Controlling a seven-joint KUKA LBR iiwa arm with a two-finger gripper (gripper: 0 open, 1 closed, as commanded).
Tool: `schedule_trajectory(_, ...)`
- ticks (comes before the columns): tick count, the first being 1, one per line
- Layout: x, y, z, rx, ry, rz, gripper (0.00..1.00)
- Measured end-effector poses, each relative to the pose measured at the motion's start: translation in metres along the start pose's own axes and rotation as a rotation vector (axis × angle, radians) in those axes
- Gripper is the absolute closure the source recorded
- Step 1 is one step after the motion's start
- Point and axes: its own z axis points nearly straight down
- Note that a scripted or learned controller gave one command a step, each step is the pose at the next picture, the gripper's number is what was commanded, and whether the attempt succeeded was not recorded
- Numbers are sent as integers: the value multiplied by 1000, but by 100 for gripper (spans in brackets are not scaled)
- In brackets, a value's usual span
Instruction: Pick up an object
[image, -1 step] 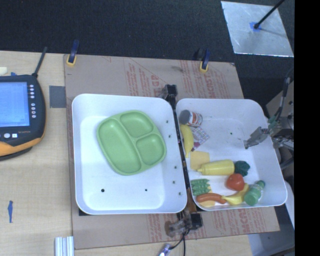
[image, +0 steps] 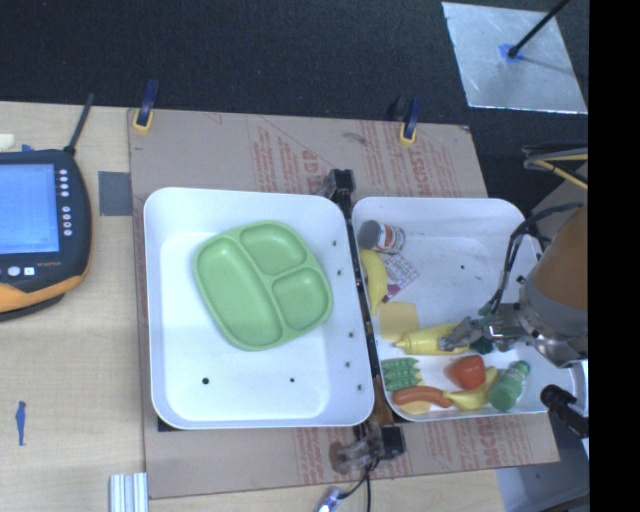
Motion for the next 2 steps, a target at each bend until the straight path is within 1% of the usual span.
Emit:
schedule_trajectory(1, -1, -2, -6, 6, -2, -3, 100)
schedule_trajectory(2, 1, 60, -46, -1, -2, 2, 100)
